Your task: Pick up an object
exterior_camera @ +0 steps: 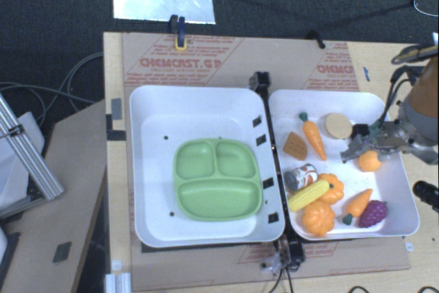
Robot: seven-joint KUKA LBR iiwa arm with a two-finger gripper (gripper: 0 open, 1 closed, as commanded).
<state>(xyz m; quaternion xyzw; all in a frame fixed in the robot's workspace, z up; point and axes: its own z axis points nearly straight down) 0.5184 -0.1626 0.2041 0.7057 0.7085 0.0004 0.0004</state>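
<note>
I've got the hand (355, 147) low in the right bin (398, 182), frame right, just beside the orange (370, 160); open or closed, I cannot tell. Risk: the round fruit rolls off against the wall.

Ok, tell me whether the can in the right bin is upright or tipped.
Tipped. The can lies on its side on the right bin's floor, its round silver end facing the divider, between the cracker and the corn.
</note>
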